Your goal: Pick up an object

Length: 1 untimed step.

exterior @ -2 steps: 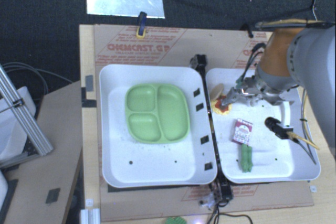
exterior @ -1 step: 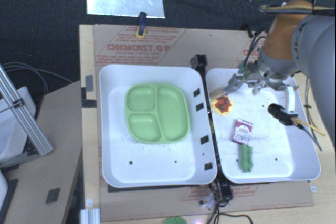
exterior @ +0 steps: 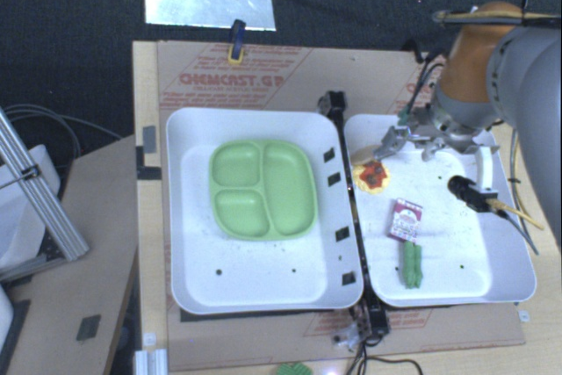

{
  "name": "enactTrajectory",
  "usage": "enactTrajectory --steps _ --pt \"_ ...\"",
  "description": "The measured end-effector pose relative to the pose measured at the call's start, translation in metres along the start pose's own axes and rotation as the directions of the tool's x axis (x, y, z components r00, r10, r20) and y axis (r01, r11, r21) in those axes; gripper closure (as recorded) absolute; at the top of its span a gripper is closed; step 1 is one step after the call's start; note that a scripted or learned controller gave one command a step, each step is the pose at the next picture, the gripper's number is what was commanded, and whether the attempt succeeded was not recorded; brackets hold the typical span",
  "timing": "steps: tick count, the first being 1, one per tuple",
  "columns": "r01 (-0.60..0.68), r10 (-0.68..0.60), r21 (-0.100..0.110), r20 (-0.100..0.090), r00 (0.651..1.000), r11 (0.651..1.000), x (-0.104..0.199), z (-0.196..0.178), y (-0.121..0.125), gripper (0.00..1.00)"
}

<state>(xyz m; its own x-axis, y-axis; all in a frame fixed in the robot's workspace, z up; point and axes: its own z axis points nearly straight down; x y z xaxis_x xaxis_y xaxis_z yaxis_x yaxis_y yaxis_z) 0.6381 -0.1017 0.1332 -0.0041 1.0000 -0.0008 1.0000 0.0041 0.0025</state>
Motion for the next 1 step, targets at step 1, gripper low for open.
enactTrajectory --steps 1 --pt "0.000 0.000 0.000 0.000 1.000 1.000 0.0000 0.0000 0.0000 0.00"
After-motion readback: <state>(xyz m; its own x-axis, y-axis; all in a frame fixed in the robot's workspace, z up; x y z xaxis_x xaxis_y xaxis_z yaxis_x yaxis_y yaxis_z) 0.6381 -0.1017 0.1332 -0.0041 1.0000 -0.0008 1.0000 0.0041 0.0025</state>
